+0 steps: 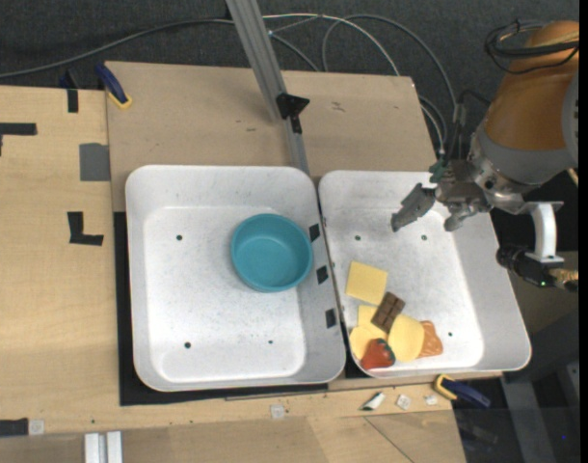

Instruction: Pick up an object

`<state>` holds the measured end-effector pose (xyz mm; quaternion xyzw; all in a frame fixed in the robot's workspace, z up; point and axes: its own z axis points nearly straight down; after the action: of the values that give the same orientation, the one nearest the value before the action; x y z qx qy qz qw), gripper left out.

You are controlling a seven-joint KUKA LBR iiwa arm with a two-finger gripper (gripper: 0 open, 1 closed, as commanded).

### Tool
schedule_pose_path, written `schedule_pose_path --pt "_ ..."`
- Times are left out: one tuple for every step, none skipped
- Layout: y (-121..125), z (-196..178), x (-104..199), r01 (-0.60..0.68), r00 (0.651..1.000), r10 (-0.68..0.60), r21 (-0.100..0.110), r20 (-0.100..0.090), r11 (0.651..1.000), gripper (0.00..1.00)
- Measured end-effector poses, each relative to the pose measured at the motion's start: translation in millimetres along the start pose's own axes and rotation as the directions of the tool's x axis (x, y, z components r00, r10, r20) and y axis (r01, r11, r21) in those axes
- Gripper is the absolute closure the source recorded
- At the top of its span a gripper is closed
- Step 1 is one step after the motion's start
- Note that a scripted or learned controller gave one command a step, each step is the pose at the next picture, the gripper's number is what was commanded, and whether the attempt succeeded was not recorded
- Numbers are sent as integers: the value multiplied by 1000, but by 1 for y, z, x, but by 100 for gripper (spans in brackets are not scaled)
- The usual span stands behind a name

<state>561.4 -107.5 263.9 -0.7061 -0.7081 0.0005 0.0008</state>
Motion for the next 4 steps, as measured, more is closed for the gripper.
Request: schedule_pose_path --pt "0 0 0 -1 1000 1 0 0 1000 0" --pt "-4 62 6 -1 1000 1 6 0 1000 0" --pt "-10 126 7 -2 1000 2 8 0 1000 0" --pt "-9 175 8 -2 1000 2 -2 0 1000 0"
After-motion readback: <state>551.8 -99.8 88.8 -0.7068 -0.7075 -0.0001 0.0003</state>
